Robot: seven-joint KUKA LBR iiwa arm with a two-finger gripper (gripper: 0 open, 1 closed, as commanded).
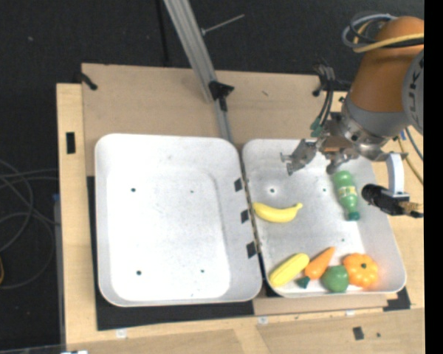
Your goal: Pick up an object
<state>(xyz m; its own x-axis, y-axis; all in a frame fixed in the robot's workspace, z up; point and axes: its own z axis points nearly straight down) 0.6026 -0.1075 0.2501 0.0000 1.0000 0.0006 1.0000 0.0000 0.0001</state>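
Nearest the camera, along the front wall of the right-hand shallow white bin (260, 161), lies a cluster of toy produce: a stubby yellow plastic corn-like piece (288, 269), then a small orange plastic carrot (321, 260), a round green plastic pepper (336, 279) and an orange plastic pumpkin (361, 269), packed so closely that most touch. To the left, the other shallow white bin (162, 216) takes up that half of the bench.

Further back in the right bin, a curved yellow plastic banana (277, 212) lies alone on the floor, near the wall shared with the left bin and well apart from everything else. To its right, a green plastic bottle (346, 193) lies near the far right side.

The two-finger gripper (310, 153) hovers over the back of the right bin, above and to the right of the banana. Its state cannot be told from this slanted view.

The banana looks like the most promising target: isolated, smooth, and slim across its middle. A good grasp would probably come straight down over its midpoint, closing across the narrow width and not along the curve. The crowded front cluster seems riskier, since a descent there could nudge neighbours.
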